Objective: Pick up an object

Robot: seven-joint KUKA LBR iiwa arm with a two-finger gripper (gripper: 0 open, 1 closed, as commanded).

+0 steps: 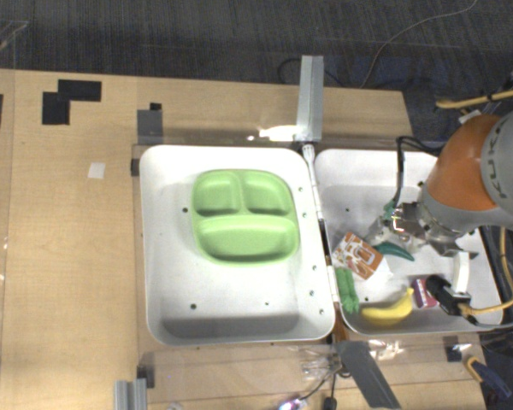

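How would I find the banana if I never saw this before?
Look at the two white bins and pick the right bin, where the grey and orange arm is. Go to its near edge. The banana lies there, curved and the only yellow thing, beside a green item.

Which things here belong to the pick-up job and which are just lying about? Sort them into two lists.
Job:
gripper, low in the right bin
orange-and-white packet
teal item beside the gripper
banana
green stick
purple item

Lying about:
green divided tray in the left bin

Arm (470, 178) bent low, wrist down.
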